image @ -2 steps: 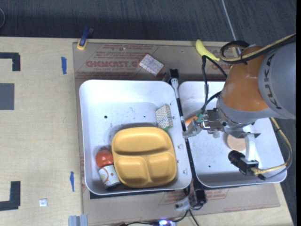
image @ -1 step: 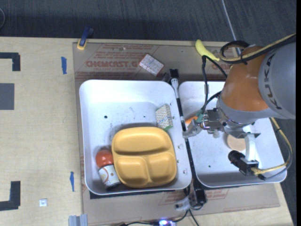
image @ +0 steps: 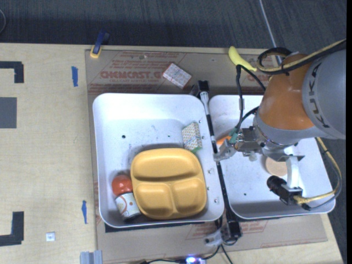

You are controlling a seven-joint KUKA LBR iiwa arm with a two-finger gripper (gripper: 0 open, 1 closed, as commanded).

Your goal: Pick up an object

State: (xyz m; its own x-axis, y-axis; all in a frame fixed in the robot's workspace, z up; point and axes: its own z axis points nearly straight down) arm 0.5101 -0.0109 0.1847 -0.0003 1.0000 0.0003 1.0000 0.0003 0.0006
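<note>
Over the right bin (image: pixel 308 205), near its left wall, I would centre the gripper (image: pixel 237 142) on something before descending; its opening I probably cannot tell.

Red print reading roughly "CHEKCAST" is showing on the cardboard sheet (image: pixel 132 73) at twelve o'clock from the left bin (image: pixel 104 147); "KU" is showing on the arm (image: pixel 330 100).
</note>
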